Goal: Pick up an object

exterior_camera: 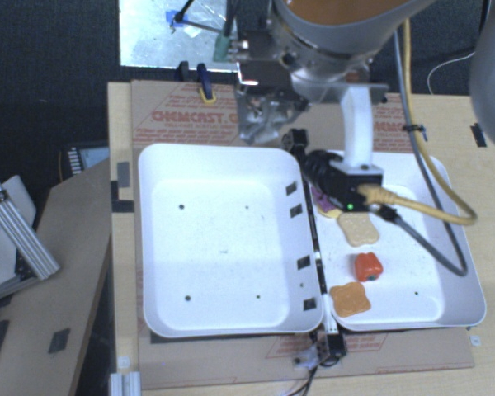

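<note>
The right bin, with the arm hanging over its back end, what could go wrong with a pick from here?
The beige piece, the red piece and the orange piece in the right bin look small and flat, so a grasp may slip. The orange piece lies near the bin's left wall, which may block a finger. The yellow cable droops over the bin and might snag.

Pale wooden desk sitting against a dark, speckled floor.

The desk is lying under a brown cardboard sheet printed with red lettering, held at its far edge by a blue and yellow clamp. Beyond it a bright metallic panel is catching the light against the dark floor. At the left edge a silver aluminium rail is slanting down, and a curved tan board is overlapping the desk's near-left side.
</note>
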`<state>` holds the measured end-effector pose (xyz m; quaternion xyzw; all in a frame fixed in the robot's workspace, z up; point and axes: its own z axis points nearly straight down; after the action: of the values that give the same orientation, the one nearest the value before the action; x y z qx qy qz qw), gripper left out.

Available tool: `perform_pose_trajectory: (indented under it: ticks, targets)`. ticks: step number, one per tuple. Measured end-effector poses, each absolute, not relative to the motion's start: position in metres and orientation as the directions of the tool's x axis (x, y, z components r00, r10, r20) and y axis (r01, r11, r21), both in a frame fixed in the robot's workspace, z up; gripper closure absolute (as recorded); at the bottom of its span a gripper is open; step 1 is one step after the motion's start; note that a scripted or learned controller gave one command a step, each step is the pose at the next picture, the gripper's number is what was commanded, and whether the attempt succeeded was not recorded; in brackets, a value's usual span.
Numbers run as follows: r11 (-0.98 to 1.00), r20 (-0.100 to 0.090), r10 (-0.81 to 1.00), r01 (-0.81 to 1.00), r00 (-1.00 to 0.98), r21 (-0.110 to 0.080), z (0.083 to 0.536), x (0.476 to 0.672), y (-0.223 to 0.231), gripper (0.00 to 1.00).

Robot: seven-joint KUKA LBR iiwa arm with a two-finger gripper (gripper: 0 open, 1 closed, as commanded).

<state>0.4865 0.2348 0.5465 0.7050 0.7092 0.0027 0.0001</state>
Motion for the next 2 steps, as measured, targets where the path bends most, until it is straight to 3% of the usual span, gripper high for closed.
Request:
perform_pose_trajectory:
  ticks: [1,2]
  targets:
    - [0.006,0.003,1.000,1.000,-0.006,0.003,0.5461,0.4864,0.2347,0.00]
    - [0.006,0.003,1.000,1.000,-0.006,0.003,0.5461,0.4864,0.2347,0.00]
